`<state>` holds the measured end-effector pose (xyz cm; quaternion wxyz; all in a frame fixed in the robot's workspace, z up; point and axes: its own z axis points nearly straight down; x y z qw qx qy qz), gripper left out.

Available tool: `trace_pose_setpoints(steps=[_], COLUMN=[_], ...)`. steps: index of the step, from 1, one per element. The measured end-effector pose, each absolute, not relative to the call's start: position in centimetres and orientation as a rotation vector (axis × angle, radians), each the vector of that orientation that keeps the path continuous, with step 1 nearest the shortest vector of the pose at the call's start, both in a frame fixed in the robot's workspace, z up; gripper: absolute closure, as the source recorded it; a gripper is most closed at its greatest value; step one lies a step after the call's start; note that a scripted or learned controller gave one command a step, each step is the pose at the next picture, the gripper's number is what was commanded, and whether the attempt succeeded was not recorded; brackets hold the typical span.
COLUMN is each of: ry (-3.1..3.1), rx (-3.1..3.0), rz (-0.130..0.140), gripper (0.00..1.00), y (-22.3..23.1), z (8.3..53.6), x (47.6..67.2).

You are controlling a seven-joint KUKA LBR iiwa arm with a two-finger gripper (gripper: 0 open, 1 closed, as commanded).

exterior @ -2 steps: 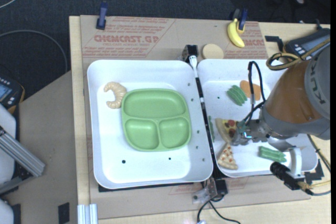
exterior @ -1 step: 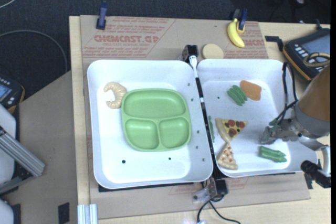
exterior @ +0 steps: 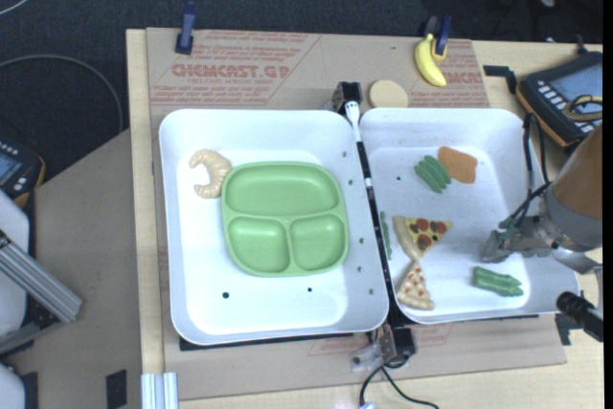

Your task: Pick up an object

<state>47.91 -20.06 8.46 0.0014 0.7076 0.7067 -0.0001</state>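
The tool (exterior: 500,244) hangs low over the right bin (exterior: 498,124), near its right wall; whether it is open or closed cannot be told, and nothing shows in its grasp. A green bean bundle (exterior: 497,281) lies just beside it, toward the bin's near right corner. Two pizza slices (exterior: 421,233) (exterior: 415,286) sit by the left wall; another green piece (exterior: 433,173) and an orange piece (exterior: 459,164) lie toward the far edge. The left bin (exterior: 192,206) carries a green divided tray (exterior: 284,217) and a croissant (exterior: 210,172).

In the right white bin (exterior: 498,131), bare floor lies between the orange piece (exterior: 459,165), the pizza slices (exterior: 421,233) and the green beans (exterior: 497,281).
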Motion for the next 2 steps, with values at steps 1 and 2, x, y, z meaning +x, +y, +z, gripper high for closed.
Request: trace_pose_setpoints(steps=[1, 2], ry=[2.227, 2.218], rx=[2.221, 2.221], rz=[0.000, -0.001], gripper=[1.00, 1.00], y=[-11.6, -18.1], z=[8.5, 8.5], x=[48.3, 47.9])
